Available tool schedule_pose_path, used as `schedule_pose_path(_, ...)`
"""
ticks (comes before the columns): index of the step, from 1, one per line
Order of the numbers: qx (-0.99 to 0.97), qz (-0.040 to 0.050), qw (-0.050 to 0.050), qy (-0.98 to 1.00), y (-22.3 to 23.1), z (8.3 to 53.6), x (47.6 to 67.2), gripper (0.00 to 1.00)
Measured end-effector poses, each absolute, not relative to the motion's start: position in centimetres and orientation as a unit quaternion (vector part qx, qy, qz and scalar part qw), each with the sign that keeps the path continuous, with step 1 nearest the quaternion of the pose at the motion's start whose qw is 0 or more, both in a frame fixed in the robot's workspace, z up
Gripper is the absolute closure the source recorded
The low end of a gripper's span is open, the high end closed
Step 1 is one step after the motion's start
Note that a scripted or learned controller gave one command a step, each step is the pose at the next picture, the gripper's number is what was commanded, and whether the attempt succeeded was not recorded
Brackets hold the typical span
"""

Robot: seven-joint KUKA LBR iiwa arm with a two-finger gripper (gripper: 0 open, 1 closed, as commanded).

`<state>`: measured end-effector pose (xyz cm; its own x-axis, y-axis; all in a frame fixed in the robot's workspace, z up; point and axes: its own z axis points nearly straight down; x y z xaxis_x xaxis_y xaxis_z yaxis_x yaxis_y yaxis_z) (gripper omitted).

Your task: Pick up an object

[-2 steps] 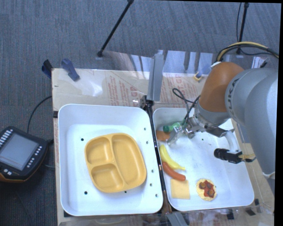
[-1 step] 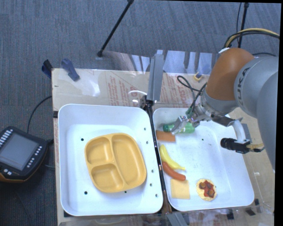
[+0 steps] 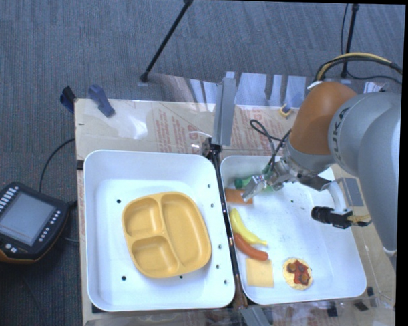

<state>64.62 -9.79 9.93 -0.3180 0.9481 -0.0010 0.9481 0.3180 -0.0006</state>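
A bench (image 3: 159, 117) stands on grey carpet (image 3: 61, 40), with a teach pendant (image 3: 25, 219) at its left. The left bin (image 3: 96, 175) holds a yellow tray (image 3: 166, 234). The right bin (image 3: 334, 264) holds a banana (image 3: 242, 227), sausage (image 3: 251, 248), cheese (image 3: 259, 272), mini pizza (image 3: 298, 272) and carrot (image 3: 237, 196). The hand (image 3: 255, 186) is low by the carrot, fingers apart, holding nothing.

Two shallow white bins sit side by side: the left bin (image 3: 96, 188) mid-frame and the right bin (image 3: 334, 264) toward the lower right. One yellow divided plate (image 3: 166, 234) has three compartments. Toy foods: one banana (image 3: 242, 227), one hot dog (image 3: 250, 247), one cheese slice (image 3: 259, 272), one small pizza (image 3: 298, 272), one carrot (image 3: 237, 196). One handheld control pendant (image 3: 21, 221) lies at the left edge.
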Motion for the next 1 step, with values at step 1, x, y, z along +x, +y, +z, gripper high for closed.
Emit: schedule_pose_path(1,0.584,-0.0018,0.003,0.812,-10.05,11.01,64.75,1.0)
